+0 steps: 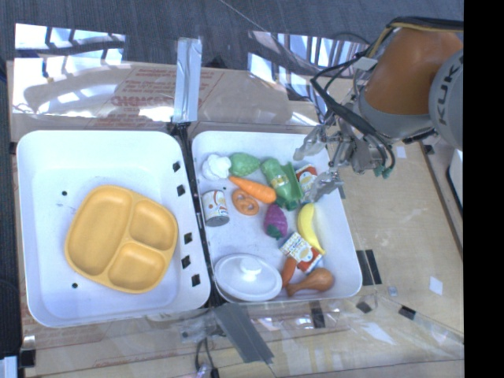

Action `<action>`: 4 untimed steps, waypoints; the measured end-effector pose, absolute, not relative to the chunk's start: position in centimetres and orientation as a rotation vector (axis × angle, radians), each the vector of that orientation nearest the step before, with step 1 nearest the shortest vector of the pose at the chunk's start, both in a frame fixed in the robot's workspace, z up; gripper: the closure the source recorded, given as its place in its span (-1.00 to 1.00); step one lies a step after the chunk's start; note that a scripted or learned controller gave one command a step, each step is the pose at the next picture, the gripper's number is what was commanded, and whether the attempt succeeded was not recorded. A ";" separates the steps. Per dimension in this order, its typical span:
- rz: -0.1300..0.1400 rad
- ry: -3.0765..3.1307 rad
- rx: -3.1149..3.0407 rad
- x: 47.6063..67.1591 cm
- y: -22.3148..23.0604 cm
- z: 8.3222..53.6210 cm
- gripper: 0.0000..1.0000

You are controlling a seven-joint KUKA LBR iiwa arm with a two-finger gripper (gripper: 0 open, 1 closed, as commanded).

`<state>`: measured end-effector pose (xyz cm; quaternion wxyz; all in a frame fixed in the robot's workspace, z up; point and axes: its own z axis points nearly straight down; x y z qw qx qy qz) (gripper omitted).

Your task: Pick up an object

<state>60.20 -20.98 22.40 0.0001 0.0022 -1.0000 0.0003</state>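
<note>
Hand (324, 164): grip state unclear, over right bin's (346, 239) upper right corner | nearest: green bottle (282, 181), just left, long axis pointing lower-right

Bright, sharp; glare along top

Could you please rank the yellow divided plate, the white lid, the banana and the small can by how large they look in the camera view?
1. yellow divided plate
2. white lid
3. banana
4. small can, though it looks close to the banana.
</note>
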 end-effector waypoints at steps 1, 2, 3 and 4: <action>0.005 -3.144 0.179 59.1 -19.9 12.0 -1.00; 0.002 -3.119 0.413 62.3 -18.4 11.7 -1.00; 0.001 -3.042 0.799 62.3 -13.6 9.7 -1.00; 0.003 -3.042 0.807 62.4 -13.4 10.8 1.00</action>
